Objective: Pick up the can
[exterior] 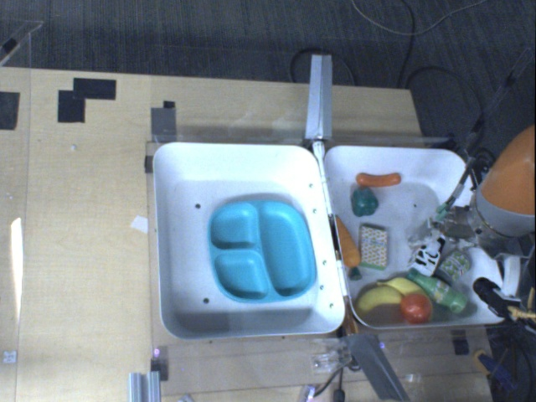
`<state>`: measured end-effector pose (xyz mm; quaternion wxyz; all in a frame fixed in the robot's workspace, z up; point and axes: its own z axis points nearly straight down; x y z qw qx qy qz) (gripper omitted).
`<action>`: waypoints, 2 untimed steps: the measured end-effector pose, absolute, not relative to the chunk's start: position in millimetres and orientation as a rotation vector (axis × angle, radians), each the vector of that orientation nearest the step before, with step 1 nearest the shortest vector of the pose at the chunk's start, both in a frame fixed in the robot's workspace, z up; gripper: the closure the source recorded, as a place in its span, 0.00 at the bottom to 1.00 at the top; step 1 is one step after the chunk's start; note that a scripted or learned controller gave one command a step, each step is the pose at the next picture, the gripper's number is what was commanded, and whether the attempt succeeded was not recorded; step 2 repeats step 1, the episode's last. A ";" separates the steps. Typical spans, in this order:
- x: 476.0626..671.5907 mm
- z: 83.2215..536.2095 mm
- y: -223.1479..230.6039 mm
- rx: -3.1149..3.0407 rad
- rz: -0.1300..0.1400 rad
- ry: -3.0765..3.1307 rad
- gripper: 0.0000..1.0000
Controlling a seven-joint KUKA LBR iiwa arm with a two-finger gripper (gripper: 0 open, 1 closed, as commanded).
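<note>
The can, a small pale green patterned cylinder, lies in the right bin near its right wall. My gripper hangs low in the bin just above and left of the can, under the grey wrist and orange band that come in from the right. The wrist hides the gripper's tips. Nothing shows as lifted off the bin floor.
Crowding the can are a black-and-white object, a green bottle, a red tomato and a banana. Farther left lie a patterned packet, a carrot, a teal toy and a sausage. A blue divided tray sits in the left bin.
</note>
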<state>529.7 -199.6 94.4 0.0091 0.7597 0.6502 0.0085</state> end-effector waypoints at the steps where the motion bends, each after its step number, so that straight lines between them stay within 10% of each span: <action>1: 496.9 94.8 -201.1 2.208 0.026 2.197 0.00; 2: 496.9 94.8 -201.1 2.208 0.026 2.197 0.00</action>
